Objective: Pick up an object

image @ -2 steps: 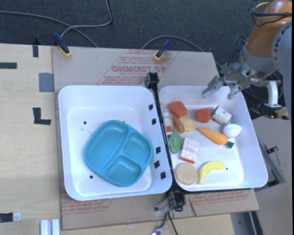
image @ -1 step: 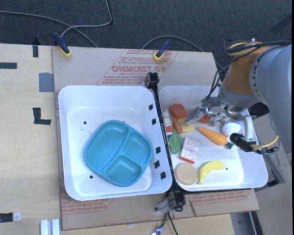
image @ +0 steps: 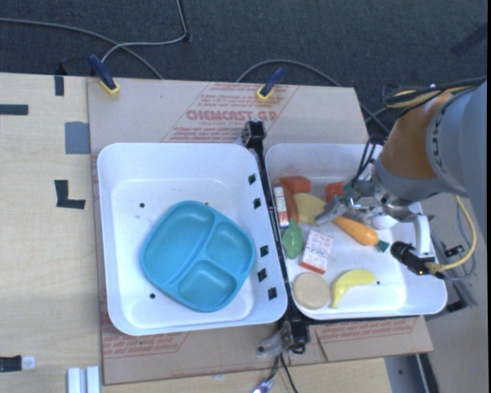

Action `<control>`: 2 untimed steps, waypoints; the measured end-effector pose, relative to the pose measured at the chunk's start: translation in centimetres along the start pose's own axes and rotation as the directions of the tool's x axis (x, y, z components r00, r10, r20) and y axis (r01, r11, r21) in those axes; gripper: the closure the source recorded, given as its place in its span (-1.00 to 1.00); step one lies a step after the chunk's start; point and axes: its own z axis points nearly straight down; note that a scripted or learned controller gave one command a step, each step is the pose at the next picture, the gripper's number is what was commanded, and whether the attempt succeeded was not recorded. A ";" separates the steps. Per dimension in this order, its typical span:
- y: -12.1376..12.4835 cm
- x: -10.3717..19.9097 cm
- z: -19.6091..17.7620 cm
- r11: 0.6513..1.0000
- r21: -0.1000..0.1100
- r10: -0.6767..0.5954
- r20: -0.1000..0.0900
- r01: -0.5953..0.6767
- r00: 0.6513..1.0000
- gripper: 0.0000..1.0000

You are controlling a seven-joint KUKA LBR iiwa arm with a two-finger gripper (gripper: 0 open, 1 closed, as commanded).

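Observation:
My gripper (image: 341, 207) hangs low over the middle of the right bin (image: 425, 301), at the end of the grey arm with the orange band (image: 409, 142). It is just above the left end of an orange carrot (image: 358, 232) and beside a yellow block (image: 308, 207). Nothing is visibly held. Around it lie a red-and-white packet (image: 317, 250), a green piece (image: 292, 241), a yellow banana (image: 351, 285), a tan round disc (image: 311, 290), and an orange-red box (image: 293, 186) at the back.
The left bin (image: 114, 178) holds a blue divided plate (image: 198, 255). A black divider (image: 266, 219) separates the bins. Cables (image: 458, 252) trail by the right bin's outer edge. Yellow and blue clamps (image: 105, 76) pin the cardboard at the back.

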 end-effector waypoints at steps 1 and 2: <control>7.4 3.5 0.1 1.000 0.001 -0.002 -0.002 0.002 1.000 -1.00; -1.2 6.2 0.0 1.000 -0.001 0.005 0.007 -0.005 1.000 -1.00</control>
